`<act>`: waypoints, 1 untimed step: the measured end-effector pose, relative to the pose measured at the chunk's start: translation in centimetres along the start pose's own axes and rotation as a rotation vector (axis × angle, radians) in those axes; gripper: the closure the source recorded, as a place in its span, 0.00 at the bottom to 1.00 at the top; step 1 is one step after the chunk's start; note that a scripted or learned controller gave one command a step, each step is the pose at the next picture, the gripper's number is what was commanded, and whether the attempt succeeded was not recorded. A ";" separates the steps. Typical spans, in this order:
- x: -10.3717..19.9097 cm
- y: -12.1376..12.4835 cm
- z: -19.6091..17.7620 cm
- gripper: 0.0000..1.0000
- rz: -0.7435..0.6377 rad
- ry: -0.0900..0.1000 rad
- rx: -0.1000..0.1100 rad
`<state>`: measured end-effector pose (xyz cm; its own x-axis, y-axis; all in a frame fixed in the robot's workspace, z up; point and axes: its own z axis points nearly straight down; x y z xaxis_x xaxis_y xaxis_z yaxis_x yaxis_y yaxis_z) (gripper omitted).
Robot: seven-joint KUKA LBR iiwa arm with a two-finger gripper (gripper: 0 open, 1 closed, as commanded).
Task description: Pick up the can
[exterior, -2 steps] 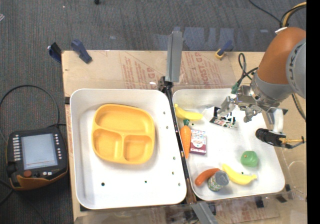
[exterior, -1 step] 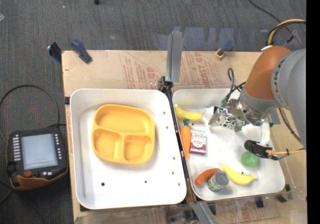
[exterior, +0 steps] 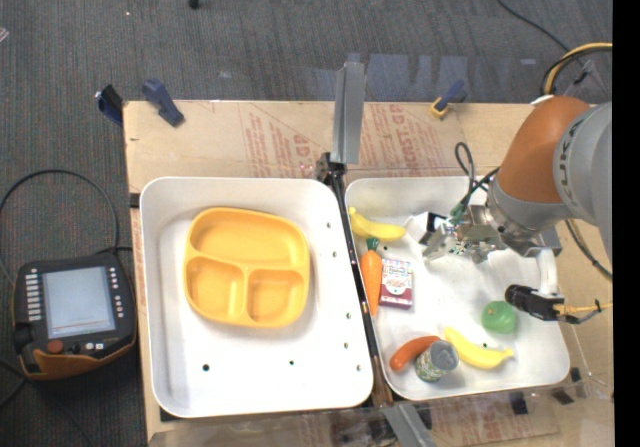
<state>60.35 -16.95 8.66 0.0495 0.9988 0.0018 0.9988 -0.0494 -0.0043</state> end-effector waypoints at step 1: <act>0.0 3.7 0.0 0.00 0.154 0.003 0.018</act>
<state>64.02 -17.18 8.69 0.2021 0.9794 0.0023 0.9791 -0.2020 -0.0224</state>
